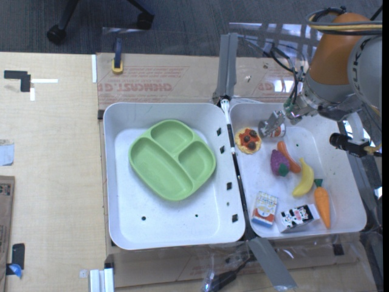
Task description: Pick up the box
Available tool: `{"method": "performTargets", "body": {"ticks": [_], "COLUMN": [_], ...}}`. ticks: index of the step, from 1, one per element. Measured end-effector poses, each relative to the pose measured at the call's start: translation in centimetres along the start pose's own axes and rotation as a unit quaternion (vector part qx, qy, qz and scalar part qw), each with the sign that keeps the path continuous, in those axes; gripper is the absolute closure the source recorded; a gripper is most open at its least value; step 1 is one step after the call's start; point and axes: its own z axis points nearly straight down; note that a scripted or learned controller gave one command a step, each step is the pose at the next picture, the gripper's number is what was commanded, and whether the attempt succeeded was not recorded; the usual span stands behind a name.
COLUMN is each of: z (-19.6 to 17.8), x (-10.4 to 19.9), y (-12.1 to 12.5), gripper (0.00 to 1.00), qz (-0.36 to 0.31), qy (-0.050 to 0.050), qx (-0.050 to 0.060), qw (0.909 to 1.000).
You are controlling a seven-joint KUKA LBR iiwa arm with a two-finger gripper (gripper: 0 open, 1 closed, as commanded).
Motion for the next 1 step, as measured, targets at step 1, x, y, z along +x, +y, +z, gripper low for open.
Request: {"method": "performTargets", "body": {"ticks": [1], "z": [5.54], "x": [-2.95], "y": [-0.1], "gripper": [0.0], "qz": [-0.052], "qy": [0.0], "qx": [0.0], "qw": [0.9987]}}
